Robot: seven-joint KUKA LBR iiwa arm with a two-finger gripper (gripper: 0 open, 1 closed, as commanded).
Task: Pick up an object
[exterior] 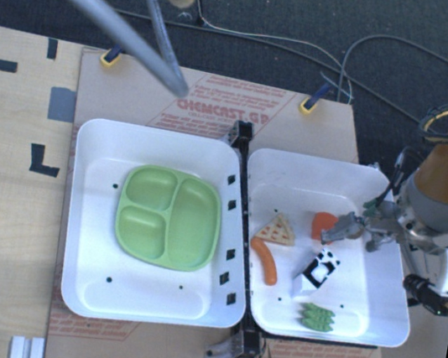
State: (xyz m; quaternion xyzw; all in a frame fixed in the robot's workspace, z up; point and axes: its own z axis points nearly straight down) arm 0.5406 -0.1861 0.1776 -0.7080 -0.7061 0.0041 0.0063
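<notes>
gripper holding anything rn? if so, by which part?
Cannot tell. The gripper sits low in the right bin, right beside the red-orange object, but no grasp is visible.

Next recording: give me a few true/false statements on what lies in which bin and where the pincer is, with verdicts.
1. The green divided plate lies in the left bin. True.
2. The sausage lies on the green plate. False: it lies on the floor of the right bin, near the divider.
3. The pincer is over the right bin, beside the red-orange piece. True.
4. The black-and-white object sits in the left bin. False: it is in the right bin.
5. The green toy is the right bin's item nearest the front wall. True.
</notes>
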